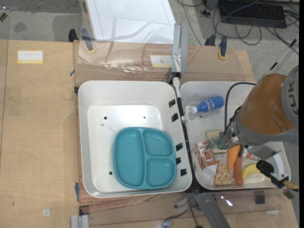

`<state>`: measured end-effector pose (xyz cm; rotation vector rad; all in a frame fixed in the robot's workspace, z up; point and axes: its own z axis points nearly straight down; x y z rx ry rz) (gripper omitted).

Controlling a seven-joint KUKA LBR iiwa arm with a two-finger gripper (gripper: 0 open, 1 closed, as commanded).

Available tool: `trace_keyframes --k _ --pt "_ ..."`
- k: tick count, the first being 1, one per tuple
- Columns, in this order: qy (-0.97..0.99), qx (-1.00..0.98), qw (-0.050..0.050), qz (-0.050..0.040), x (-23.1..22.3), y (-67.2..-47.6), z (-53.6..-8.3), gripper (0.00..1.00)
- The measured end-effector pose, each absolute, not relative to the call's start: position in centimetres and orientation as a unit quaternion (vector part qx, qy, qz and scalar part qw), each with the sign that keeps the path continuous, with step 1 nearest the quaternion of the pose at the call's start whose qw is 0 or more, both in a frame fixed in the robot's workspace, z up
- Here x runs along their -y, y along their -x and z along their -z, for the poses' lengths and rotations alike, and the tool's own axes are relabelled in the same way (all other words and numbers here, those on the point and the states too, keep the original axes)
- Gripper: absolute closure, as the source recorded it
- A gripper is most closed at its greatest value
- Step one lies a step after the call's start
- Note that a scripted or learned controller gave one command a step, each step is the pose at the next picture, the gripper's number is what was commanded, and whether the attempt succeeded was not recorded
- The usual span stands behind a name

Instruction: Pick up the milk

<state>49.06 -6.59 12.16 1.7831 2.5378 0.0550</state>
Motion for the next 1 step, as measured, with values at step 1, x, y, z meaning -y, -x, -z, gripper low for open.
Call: trace_keyframes --k 1 --pt "-0.571 -0.821 0.001 -0.0005 0.64 -47.16 -19.15 1.0"
